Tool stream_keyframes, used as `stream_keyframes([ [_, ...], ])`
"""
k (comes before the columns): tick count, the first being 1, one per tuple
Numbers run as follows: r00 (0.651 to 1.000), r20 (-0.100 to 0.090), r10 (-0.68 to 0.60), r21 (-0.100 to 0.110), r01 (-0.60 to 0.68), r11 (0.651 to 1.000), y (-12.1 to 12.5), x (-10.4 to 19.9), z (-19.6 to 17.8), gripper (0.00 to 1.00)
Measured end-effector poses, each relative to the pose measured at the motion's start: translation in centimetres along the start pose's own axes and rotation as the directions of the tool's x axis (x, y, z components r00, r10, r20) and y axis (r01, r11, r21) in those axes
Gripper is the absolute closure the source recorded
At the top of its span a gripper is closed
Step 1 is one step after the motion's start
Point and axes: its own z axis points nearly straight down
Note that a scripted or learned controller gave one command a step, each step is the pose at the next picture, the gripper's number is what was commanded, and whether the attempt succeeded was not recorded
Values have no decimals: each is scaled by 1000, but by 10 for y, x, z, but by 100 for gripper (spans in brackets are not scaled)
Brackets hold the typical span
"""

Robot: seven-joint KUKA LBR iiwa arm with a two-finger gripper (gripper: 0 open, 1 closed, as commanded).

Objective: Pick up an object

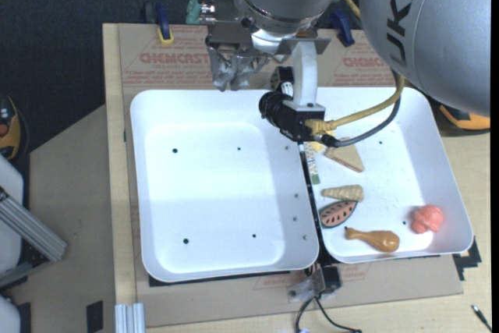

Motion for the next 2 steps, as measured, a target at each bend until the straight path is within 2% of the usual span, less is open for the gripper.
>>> stream_keyframes([
  [2,1000,-2,0,-4,0,1000,-61,0,-108,100],
])
